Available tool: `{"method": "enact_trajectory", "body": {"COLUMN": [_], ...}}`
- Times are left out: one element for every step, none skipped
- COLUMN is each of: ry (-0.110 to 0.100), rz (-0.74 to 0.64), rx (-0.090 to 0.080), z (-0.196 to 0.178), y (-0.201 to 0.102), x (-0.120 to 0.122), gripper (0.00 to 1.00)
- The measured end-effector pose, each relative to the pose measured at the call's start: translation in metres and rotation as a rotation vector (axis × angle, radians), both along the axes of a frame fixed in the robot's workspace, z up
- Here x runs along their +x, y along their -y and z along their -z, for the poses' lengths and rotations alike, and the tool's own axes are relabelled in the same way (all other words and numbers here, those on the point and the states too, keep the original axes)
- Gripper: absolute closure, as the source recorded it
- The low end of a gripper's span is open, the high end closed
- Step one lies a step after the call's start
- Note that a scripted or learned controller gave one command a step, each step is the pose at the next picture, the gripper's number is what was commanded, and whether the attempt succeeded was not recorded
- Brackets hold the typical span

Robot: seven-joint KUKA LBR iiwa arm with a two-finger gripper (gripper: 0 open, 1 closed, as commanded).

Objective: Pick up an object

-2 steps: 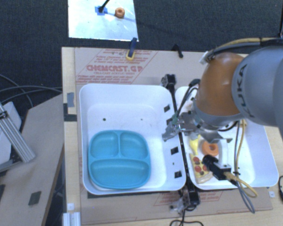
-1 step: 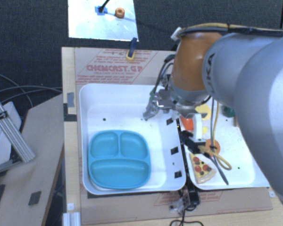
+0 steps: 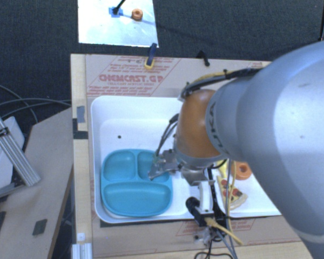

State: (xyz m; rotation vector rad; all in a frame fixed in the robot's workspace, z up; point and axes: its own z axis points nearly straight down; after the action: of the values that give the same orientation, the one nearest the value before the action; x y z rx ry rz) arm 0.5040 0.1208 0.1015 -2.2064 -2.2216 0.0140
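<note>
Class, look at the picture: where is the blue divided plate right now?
The blue plate lies in the left white bin, in its near corner toward the front edge, with the gripper over its right rim.

Dark carpet-like floor [image 3: 38, 36] spreads behind the worktop [image 3: 129, 72], whose top is a tan board printed with red lettering. Beyond the worktop's far edge lies a shiny pale sheet [image 3: 116, 18], catching soft light. Black cables [image 3: 21, 109] snake over the floor off the left edge. There, a lower tan surface [image 3: 46, 166] sits beside a slanting aluminium rail [image 3: 11, 144].
</note>
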Motion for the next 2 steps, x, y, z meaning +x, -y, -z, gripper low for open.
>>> {"method": "enact_trajectory", "body": {"ry": [0.026, 0.028], "rz": [0.018, 0.001], "rx": [-0.009, -0.014], "z": [0.006, -0.073], "y": [-0.035, -0.087], "x": [-0.003, 0.067], "gripper": [0.00, 0.00]}}
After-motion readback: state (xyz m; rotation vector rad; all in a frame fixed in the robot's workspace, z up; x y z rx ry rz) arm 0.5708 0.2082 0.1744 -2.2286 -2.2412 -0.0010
